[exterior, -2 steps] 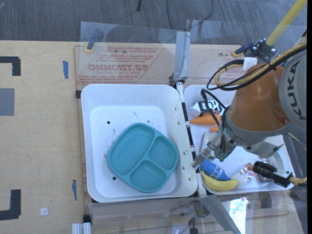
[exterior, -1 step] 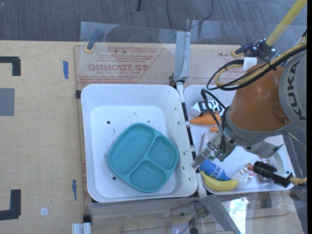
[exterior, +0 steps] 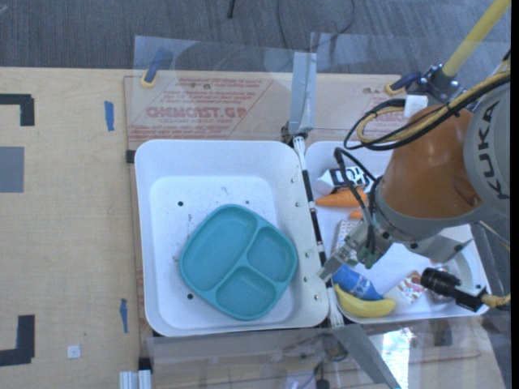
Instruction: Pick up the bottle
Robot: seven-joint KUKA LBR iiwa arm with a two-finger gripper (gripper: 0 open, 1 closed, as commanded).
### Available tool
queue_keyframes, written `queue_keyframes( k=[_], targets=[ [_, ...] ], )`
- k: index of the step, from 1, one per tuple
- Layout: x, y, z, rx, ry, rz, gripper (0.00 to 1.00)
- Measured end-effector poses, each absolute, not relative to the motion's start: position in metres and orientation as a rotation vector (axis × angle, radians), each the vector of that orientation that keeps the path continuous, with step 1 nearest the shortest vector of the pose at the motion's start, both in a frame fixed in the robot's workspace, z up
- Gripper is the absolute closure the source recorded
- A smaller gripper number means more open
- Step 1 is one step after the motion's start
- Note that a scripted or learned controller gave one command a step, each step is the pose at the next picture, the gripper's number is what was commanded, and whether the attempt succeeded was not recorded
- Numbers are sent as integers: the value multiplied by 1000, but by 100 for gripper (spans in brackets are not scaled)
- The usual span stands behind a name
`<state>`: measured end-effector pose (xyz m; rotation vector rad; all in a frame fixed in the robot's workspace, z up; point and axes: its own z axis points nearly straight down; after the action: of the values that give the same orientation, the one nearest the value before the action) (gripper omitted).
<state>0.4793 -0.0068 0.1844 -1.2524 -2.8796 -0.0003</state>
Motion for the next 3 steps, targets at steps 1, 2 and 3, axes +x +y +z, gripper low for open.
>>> queue_keyframes(
  k=[1,2,3],
  targets=[
    [479,-29,184,-1640,-2682,-1,0],
    [482,-107,89,-1680,-2666,-7,0],
    [483,-109,100,-1690,-2666,-10,100]
  ],
)
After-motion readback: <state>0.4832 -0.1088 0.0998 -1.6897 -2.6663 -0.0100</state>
